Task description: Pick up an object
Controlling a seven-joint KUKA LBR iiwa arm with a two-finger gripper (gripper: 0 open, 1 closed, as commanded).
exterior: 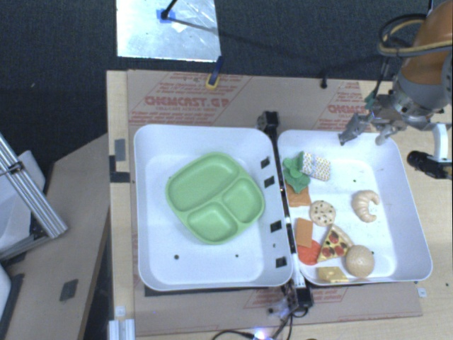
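Observation:
My gripper [367, 135] hangs over the far edge of the right bin [396, 190], fingers spread open with nothing between them. Below it in that bin lie toy foods: a green leafy piece [295, 173], a white speckled block [316, 166], a croissant [366, 205], a cookie [322, 212], an orange slab [305, 235], a pizza slice [334, 244], a round bun [359, 260] and a yellow piece [330, 274]. All rest on the bin floor, apart from the gripper.
The left bin [152, 190] holds a green divided plate [214, 197]. A black-clipped divider [277, 190] separates the bins. A silver sheet [167, 20] lies at the back, and a metal frame [25, 197] stands at the left.

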